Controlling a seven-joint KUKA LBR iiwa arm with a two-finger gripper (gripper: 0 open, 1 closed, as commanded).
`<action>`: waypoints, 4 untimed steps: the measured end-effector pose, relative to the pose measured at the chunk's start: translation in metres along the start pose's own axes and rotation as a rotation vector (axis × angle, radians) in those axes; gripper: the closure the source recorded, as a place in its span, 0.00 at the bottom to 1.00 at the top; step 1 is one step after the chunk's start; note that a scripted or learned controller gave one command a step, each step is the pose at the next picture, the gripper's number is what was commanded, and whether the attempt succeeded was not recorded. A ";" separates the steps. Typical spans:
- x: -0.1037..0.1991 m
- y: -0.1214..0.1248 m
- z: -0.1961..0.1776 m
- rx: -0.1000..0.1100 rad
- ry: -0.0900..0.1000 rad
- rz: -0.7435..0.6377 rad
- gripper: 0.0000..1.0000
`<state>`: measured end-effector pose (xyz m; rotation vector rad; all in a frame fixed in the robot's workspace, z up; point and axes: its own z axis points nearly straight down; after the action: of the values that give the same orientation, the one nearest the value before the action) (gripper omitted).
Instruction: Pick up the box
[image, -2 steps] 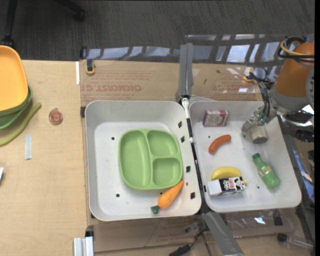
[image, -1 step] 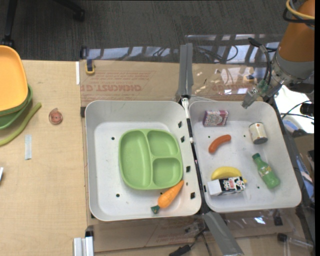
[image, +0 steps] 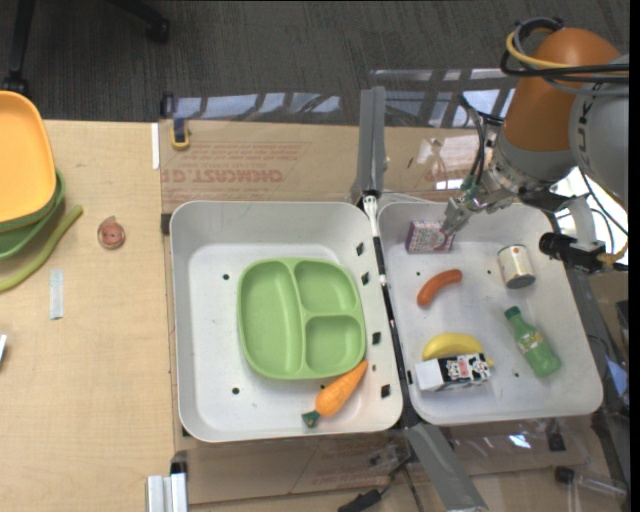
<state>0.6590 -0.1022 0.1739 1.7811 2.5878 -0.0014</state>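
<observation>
Claw (image: 452, 222) hovers at box (image: 428, 237) in right bin (image: 580, 395) | grip state — cannot tell | box resting on floor, unlifted | closing and raising left

A single fixed camera looks down on the tabletop (image: 90, 400) from above, at a slant rather than straight overhead (the far edge and a strip of dark floor (image: 300, 45) sit along the top of the frame). It stands far enough back to take in both white bins whole: the left bin (image: 200, 330) lies near the middle of the view, the right bin (image: 580, 390) toward the right side. The arm (image: 560, 80) enters from the upper right corner. Bare wood fills the left third of the frame.
</observation>
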 end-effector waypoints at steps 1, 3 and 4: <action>0.024 0.009 -0.018 -0.001 -0.001 0.217 1.00; 0.104 0.023 -0.065 -0.002 -0.001 0.070 1.00; 0.071 -0.046 -0.016 0.003 0.000 0.137 1.00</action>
<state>0.5906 -0.0525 0.1904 1.9557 2.4608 -0.0045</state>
